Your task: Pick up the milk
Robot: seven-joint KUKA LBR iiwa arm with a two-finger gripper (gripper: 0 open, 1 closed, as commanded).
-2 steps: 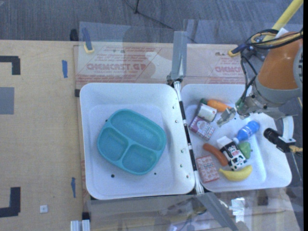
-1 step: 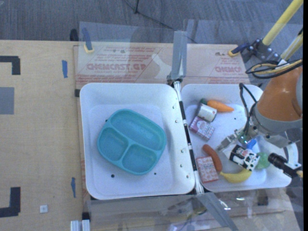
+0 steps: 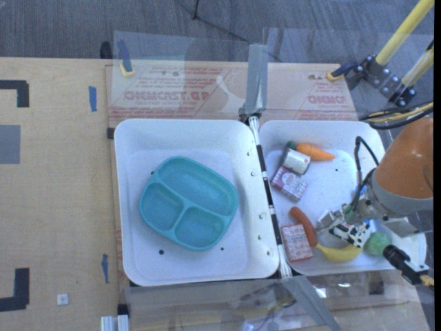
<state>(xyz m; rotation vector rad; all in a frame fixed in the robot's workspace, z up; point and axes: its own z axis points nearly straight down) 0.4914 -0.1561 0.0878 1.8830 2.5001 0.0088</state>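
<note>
The milk (image 3: 289, 183) is a small pink and white carton lying on its side in the left part of the right bin (image 3: 343, 171). My gripper (image 3: 342, 226) hangs low over the front of that bin, to the right of and nearer than the milk and apart from it. It is just above a yellow banana (image 3: 337, 253). The grey arm with its orange band (image 3: 412, 164) comes in from the right.
Around the milk lie a white and green can (image 3: 297, 161), a carrot (image 3: 315, 151), a sausage (image 3: 303, 225) and a red box (image 3: 296, 243). A green ball (image 3: 377, 243) sits by the gripper. The left bin (image 3: 138, 143) bears a teal divided plate (image 3: 188, 203).
</note>
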